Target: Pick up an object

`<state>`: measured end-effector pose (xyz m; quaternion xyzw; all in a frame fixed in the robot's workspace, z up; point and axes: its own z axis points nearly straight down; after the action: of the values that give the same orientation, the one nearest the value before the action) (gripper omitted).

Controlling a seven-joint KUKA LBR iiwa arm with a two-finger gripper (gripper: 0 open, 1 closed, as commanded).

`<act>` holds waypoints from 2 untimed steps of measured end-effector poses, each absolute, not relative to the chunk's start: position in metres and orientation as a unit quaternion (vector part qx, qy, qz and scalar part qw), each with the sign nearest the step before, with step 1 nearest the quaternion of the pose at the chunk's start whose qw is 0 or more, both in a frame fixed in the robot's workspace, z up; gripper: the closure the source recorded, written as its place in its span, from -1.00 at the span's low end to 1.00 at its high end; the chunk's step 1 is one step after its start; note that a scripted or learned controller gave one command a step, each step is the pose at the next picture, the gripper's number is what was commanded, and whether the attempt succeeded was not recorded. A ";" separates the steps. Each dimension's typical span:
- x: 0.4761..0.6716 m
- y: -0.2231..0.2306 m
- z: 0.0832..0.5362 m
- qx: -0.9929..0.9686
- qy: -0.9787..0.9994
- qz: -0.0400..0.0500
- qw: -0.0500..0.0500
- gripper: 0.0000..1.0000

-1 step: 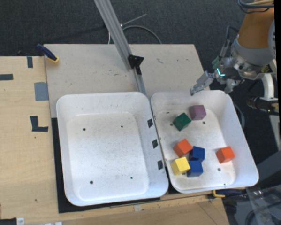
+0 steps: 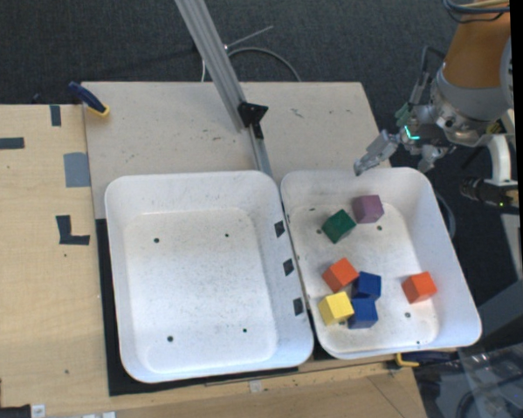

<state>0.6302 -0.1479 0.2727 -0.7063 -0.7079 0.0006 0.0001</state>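
Hanging above the far right corner of the right shallow white plastic bin [image 2: 445, 238], the grey two-finger claw [image 2: 397, 153] of the grey arm with the orange band [image 2: 479, 52]; gripping nothing, though whether spread or closed cannot be told from this slant. Lying just below the claw, toward the near side, a small purple cube [image 2: 367, 209], and touching distance to its left a small green cube [image 2: 338, 226], tilted. Sitting farther from the claw, toward the bin's near half, an orange cube [image 2: 340, 274], and right beside it two dark blue cubes [image 2: 365, 299] stacked close together, with a yellow cube [image 2: 336, 308] touching the nearer blue one on its left. Resting apart from that cluster, well below the claw and toward the right wall, a second orange cube [image 2: 419, 286]. Standing well to the claw's left, the left shallow white plastic bin [image 2: 125, 281], edge to edge with the right one. Carrying both bins, the pale wooden desk [image 2: 37, 259], with a grey metal rail [image 2: 223, 66] slanting across its far part, well left of the claw.
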 end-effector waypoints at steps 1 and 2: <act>0.625 -0.153 0.210 -0.707 -0.707 0.003 0.003 -1.00; 0.631 -0.147 0.149 -0.706 -0.708 0.002 0.003 -1.00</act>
<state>0.6308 -0.1471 0.1495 -0.7062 -0.7080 0.0024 0.0026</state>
